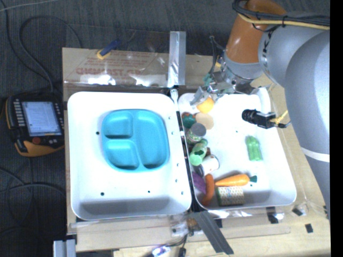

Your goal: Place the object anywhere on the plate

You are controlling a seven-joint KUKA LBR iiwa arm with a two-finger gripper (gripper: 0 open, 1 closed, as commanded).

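Observation:
A blue divided plate (134,139) lies in the middle of the left white bin (86,197). My gripper (206,93) hangs over the far left corner of the right bin (278,191). A small yellow object (205,105) sits right at the gripper's tip, touching or nearly touching it. Whether it is gripped is unclear from this angle. The orange band and grey wrist rise behind the gripper toward the upper right.
Several toy foods crowd the right bin's left wall: a grey cylinder (199,129), green pieces (195,156), a purple one (198,183). A carrot (232,180) and a tan block (230,196) lie near the front, a green piece (253,148) mid-right. A black fitting (256,116) juts out by the arm.

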